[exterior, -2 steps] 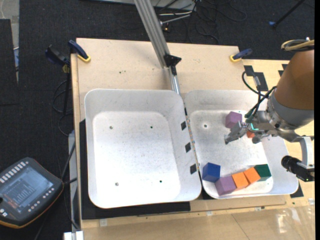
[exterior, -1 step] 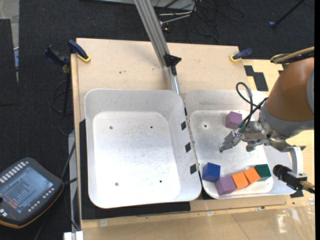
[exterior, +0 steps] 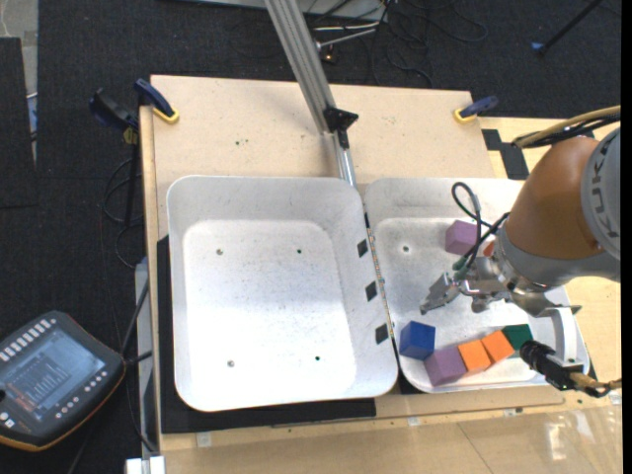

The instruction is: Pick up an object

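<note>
The bench (exterior: 257,117) is a pale board carrying two shallow white bins side by side. The left bin (exterior: 188,265) is the larger patch of white; the right bin (exterior: 395,205) holds all the blocks and is partly covered by the arm (exterior: 563,205), grey with an orange band, reaching in from the right.

The gripper (exterior: 441,294) hangs over the middle of the right bin, pointing toward the divide between the bins. Its fingers look slightly spread, with nothing between them.

The blocks come next. A purple block (exterior: 460,236) sits just beyond the gripper, toward the back of the bin and close beside the wrist. Toward the front edge lies a row: a blue block (exterior: 418,339), a second purple block (exterior: 444,365) just beside it, then an orange block (exterior: 476,354) and a green block (exterior: 520,340), the last partly under the arm.

Judging by the layout, the blue block is the likeliest pick: it lies toward the front and slightly to the left of the fingertips, near but apart, with open floor around its left side. Being roughly cubic, it offers no long axis to line up with. The back purple block is about as near but crowded by the wrist.
</note>
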Robot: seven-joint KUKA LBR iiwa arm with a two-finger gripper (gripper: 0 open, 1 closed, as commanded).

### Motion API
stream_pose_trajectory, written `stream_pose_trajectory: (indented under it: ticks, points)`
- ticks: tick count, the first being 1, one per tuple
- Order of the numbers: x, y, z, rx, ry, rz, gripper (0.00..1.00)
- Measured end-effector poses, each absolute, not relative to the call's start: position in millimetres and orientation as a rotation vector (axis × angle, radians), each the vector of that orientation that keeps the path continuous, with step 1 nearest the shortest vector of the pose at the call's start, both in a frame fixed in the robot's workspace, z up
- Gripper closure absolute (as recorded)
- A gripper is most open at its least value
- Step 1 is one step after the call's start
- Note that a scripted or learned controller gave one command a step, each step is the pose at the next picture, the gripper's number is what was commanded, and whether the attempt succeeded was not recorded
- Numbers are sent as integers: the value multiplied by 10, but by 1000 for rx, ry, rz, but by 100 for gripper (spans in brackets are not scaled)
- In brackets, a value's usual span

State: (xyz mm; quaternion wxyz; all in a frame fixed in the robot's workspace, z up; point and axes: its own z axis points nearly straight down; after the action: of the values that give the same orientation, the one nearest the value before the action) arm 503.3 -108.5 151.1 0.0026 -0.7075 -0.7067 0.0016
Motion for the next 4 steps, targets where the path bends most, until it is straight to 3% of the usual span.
stream_pose_trajectory:
  ticks: [1, 2, 4]
  points:
    - [5021, -1078, 974, -2220, -2216, 5, 0]
    - [5041, -1081, 1105, -2224, -2221, -2, 100]
    - [5202, -1114, 2058, -2222, -2229, -5, 100]
